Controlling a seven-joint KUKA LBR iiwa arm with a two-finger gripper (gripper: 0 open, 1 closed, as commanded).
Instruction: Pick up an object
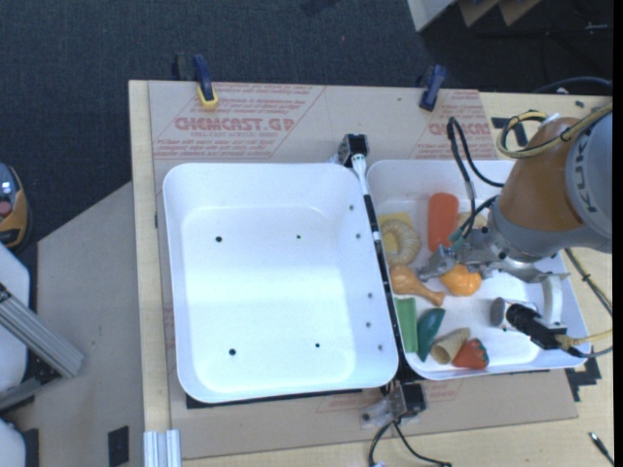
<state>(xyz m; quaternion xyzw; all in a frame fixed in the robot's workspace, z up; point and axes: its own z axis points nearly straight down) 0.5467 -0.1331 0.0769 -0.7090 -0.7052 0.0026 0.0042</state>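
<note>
Gripper (454,261) state indeterminate; hovers low in right bin (516,305), orange round object (461,281) touching at 5 o'clock.

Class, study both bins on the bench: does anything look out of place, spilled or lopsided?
Nothing is spilled or damaged. The one oddity is balance: every item, including the orange carrot, green piece and cone, is crowded into the right bin, where the tool works.
</note>
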